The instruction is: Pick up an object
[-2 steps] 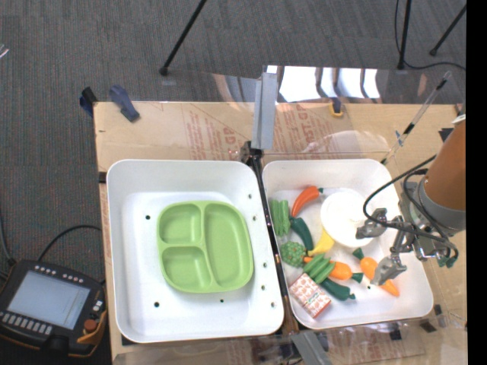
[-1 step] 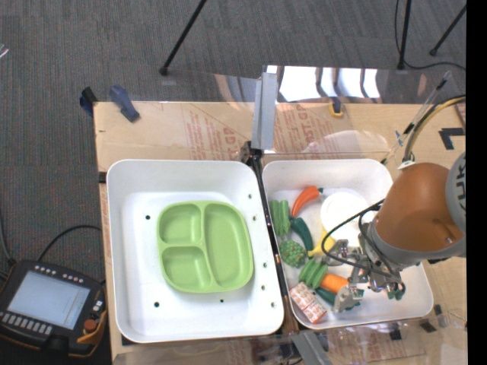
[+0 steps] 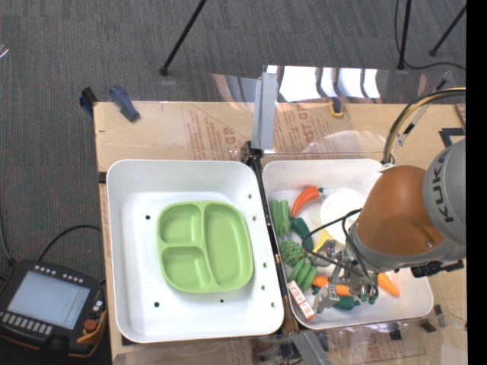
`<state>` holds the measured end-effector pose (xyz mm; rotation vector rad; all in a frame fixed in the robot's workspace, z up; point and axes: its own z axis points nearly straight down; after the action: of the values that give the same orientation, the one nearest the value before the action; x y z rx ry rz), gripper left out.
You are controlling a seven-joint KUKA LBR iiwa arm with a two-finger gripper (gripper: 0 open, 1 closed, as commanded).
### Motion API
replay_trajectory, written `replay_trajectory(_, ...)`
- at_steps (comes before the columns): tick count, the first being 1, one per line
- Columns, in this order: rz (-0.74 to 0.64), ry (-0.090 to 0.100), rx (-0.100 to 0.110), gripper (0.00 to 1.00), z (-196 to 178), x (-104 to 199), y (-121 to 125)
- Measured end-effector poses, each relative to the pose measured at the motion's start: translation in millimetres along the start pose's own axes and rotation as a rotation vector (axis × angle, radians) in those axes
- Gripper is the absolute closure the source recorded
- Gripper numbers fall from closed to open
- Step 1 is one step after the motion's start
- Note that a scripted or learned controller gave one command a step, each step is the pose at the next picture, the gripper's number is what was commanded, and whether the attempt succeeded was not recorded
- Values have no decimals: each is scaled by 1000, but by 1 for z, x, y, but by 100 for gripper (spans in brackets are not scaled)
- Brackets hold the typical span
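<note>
Two shallow white bins side by side on a cardboard-covered bench (image 3: pixel 190 131). Left of the divider between them, the left bin (image 3: pixel 122 204), bearing a light green divided plate (image 3: pixel 204 245) with three compartments, flat near the middle. Right of the divider, the right bin (image 3: pixel 319 169), crowded with small toy foods. Over that bin's right half, reaching in from the right, the grey arm (image 3: pixel 464 188) with its orange band (image 3: pixel 399 211). Below the band, low over the near part of the right bin, the tool (image 3: pixel 344 289), down among the toys; cannot tell whether released or clenched, with too much clutter around the tip, and nothing seen lifted.

Just right of the divider, a green ridged vegetable (image 3: pixel 280 217) lying lengthwise, then a cluster of green pods (image 3: pixel 302 268) nearer the front. A little further right of the divider, toward the far side, an orange carrot-like piece (image 3: pixel 306 198) beside a white round dish (image 3: pixel 341 205). Close under the tool, an orange piece (image 3: pixel 335 286) and a dark green piece (image 3: pixel 346 304), touching or nearly so. Past the tool, further from the divider, another orange piece (image 3: pixel 388 284) at the arm's edge. Near the divider's front end, a small red-and-white packet (image 3: pixel 301 301).

Well left of the divider, off the bench on the floor, a control pendant (image 3: pixel 49 303) with a grey screen.
</note>
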<state>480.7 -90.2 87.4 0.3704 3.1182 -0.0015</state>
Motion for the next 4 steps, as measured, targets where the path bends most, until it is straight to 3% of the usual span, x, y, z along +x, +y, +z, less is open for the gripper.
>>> replay_trajectory(1, -4, -2, 2, 100, -10, -1, 0)
replay_trajectory(2, -16, 0, 0, 100, -20, 6, 4)
replay_trajectory(3, -116, 1, -2, 100, -30, 5, 5)
replay_trajectory(4, -75, 5, -2, 100, -25, 6, 5)
